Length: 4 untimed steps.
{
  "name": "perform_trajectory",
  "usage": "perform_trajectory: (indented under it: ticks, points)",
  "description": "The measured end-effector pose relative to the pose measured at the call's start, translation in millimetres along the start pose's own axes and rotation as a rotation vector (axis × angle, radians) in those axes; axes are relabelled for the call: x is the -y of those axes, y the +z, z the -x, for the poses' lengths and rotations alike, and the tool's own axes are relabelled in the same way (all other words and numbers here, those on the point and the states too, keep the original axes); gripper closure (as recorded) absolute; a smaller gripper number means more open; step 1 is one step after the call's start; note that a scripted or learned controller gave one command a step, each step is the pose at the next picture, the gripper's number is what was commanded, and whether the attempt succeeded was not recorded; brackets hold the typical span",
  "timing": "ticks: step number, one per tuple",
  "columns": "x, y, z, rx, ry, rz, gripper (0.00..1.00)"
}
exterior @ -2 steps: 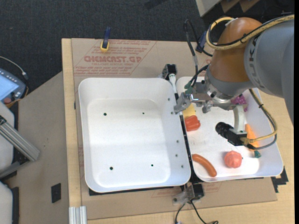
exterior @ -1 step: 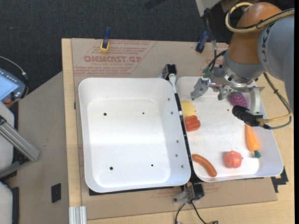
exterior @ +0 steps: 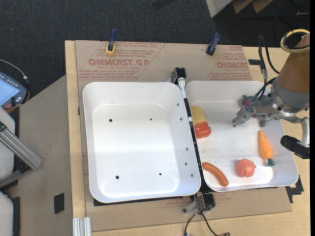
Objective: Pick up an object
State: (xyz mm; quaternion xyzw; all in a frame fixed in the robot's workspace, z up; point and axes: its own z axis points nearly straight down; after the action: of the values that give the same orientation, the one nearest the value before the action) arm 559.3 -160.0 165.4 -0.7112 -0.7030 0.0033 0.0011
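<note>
Dark carpet floor (exterior: 59, 14) surrounds a cardboard-covered bench (exterior: 147, 58) with blue clamps (exterior: 112, 39)

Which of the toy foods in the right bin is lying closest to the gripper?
The carrot: it lies just below the gripper, near the bin's right edge. The tomato, sausage and red pepper lie farther off.

One fixed camera looks down at a slant (from above) on both white bins (exterior: 98, 146)

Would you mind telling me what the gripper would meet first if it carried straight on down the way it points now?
Probably bare floor of the right bin: the gripper hangs over open white, the red object off to its side; depth is uncertain.
</note>
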Motion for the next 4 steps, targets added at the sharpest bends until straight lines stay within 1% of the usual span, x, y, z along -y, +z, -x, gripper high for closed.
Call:
perform_trajectory:
  ticks: [1, 2, 3, 4]
  points:
    - [-110.8, -7.6, -53.9, -0.004, -0.019, 0.015, 0.00]
    - [-107.8, -18.2, -49.5, 0.000, -0.013, 0.012, 1.00]
    - [-107.6, -169.1, 18.0, 0.006, -0.006, 0.026, 1.00]
    - [-97.9, -201.6, -21.3, -0.001, -0.015, 0.014, 1.00]
